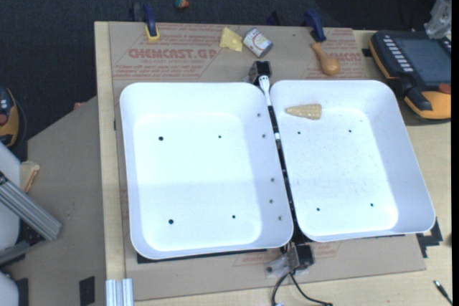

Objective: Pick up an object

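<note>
Two white bins [143, 175], one tan object [304, 111]

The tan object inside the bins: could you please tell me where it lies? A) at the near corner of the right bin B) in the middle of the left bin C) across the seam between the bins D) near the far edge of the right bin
D: the tan object lies in the right bin, close to its far wall and toward the side nearest the left bin.
</note>
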Available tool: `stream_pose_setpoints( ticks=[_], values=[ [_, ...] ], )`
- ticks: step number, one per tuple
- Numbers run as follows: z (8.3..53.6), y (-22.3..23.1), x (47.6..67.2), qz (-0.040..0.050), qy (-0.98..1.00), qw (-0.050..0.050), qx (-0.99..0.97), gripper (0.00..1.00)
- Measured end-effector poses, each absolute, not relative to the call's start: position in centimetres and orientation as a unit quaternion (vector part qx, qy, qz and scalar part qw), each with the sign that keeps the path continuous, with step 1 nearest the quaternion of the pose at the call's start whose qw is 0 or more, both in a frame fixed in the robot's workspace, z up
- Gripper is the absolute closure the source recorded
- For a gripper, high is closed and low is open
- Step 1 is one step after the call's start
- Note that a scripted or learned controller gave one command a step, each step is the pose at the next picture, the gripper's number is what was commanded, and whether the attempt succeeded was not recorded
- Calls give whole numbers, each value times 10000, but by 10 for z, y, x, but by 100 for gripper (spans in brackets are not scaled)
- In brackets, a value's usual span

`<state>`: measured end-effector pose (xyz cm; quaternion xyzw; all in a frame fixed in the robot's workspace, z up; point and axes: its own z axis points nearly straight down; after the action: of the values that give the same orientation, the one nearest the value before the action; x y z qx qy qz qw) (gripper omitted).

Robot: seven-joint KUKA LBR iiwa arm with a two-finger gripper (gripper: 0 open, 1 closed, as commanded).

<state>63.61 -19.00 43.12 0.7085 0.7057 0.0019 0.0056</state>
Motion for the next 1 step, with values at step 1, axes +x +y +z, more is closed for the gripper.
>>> stream_pose_setpoints(
  ticks=[1],
  values=[
    [545,-227,595,25,7053,90,7089,100]
  ],
)
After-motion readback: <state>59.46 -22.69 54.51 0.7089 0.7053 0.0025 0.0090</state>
